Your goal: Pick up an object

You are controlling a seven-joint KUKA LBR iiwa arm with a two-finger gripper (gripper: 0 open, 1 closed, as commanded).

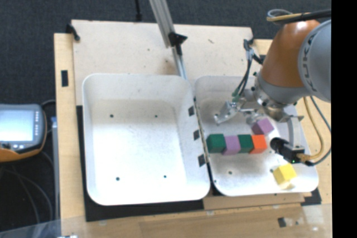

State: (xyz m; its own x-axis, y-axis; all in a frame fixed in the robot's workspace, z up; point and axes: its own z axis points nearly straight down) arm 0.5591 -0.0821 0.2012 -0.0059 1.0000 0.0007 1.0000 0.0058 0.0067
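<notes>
Over the right white bin, I see the metal two-finger gripper hovering just above a row of green, purple, green and orange blocks. Nothing is picked yet; the descent and grasp remain. Its fingers look slightly parted and hold nothing.

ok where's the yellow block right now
The yellow block sits in the right bin, near its front right corner, apart from the row of green, purple, green and orange blocks to its upper left.
</notes>
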